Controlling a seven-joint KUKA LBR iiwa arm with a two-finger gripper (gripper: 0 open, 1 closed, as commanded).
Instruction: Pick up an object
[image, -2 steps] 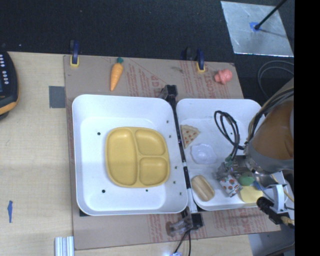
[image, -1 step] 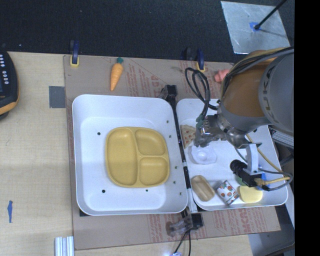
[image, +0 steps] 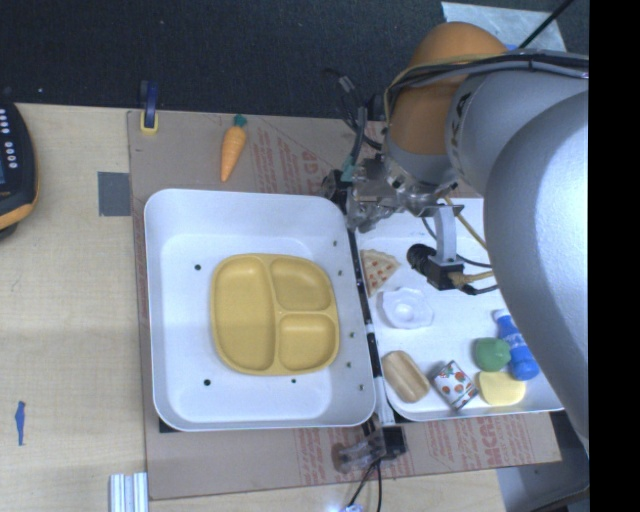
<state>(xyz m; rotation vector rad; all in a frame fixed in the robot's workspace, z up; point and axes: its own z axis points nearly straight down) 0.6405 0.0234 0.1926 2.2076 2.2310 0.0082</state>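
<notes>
My gripper (image: 372, 210) hangs over the far left corner of the right bin (image: 447, 327), just above a pizza slice (image: 379, 268). The arm hides what is directly under it. Further along the right bin lie a pale clear lid-like piece (image: 405, 307), a brown bread roll (image: 405, 375), a small patterned can (image: 453, 384), a yellow block (image: 501, 388), a green lump (image: 491, 353) and a blue bottle-like item (image: 515, 345). The left bin (image: 160, 300) holds a yellow divided plate (image: 275, 312).
A toy carrot (image: 232, 148) lies on the brown mat beyond the left bin. A blue clamp (image: 148, 105) sits at the mat's far corner, and a dark device (image: 15, 165) rests at the bench's left edge. The ridge between the bins runs just left of the gripper.
</notes>
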